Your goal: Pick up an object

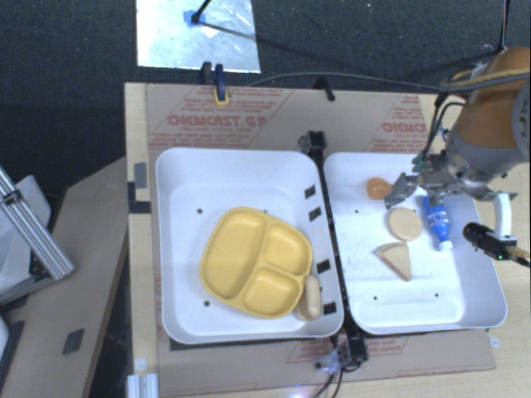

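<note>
The right bin (477, 305) holds a small orange ball (378, 188), a round beige disc (404, 223), a tan wedge (397, 259) and a blue and white tube (437, 222). My gripper (419, 189) hangs low over the bin's upper part, between the orange ball and the top end of the tube, just above the disc. Nothing is visibly lifted; all the objects lie on the bin floor. The arm's orange band (494, 110) is at the upper right.
The left bin (178, 222) holds a yellow divided tray (257, 261) with a beige roll (310, 297) lying at its lower right edge. A black divider (328, 230) runs between the bins. A metal frame (33, 230) stands at the far left.
</note>
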`<state>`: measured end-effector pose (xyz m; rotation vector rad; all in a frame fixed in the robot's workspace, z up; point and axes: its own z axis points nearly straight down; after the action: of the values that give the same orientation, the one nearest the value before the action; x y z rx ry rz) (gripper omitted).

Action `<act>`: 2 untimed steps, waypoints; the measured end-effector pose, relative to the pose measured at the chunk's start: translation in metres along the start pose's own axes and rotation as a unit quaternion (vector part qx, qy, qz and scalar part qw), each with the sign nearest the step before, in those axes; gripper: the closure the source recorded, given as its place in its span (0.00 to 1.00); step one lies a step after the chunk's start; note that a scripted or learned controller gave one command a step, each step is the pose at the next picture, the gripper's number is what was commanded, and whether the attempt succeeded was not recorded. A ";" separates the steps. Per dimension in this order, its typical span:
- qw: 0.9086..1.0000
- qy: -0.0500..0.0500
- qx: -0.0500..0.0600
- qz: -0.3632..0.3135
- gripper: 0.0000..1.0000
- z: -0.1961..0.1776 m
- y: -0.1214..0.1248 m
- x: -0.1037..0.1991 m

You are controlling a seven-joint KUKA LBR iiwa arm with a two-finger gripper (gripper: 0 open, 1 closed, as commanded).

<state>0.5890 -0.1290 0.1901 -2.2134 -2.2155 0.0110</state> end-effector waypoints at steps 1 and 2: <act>1.000 -0.001 -0.007 -0.001 0.00 -0.007 0.003 0.000; 1.000 -0.001 -0.005 -0.001 0.00 0.053 0.008 0.006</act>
<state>0.5959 -0.1228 0.1371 -2.2156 -2.2238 0.0018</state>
